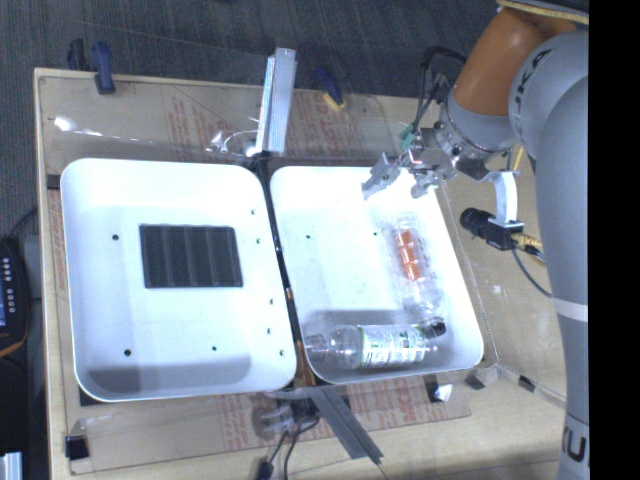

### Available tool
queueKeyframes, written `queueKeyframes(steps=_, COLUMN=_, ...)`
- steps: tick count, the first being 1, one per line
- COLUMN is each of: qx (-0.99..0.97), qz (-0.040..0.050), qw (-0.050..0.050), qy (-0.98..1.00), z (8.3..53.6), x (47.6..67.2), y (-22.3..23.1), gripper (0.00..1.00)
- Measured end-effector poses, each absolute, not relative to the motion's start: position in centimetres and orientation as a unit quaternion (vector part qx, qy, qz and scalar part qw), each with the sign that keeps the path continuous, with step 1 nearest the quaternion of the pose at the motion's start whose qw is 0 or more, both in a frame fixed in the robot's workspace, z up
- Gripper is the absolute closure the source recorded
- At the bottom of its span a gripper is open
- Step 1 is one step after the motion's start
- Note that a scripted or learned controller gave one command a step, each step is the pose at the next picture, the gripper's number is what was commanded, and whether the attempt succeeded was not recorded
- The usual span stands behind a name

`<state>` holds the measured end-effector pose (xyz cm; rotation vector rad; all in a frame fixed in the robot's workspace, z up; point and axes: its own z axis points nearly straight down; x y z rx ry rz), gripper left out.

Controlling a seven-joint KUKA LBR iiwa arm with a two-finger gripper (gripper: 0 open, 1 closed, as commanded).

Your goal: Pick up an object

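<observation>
A pale wooden bench [150, 108] stands on dark grey carpet [150, 8], with blue clamps [102, 66] at its far edge.

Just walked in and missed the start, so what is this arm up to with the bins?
A KUKA arm reaches in from the right, its end effector hanging above the far edge of the right bin, with nothing visible between its fingers. That bin holds two clear plastic bottles: one with an orange label along the right side, one with a white label lying across the near end. The left bin holds a dark ribbed rectangular panel. Nothing is picked up yet.
</observation>
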<state>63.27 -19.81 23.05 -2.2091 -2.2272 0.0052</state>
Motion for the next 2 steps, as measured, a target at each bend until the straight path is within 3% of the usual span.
queueKeyframes(steps=1, qx=-0.65, qz=0.0006, qw=0.001, qy=-0.76, z=20.3, x=62.5, y=-20.8, gripper=0.0)
queueKeyframes(steps=2, qx=-0.674, qz=0.0014, qw=0.002, qy=-0.738, z=19.0, x=57.4, y=-20.9, gripper=0.0)
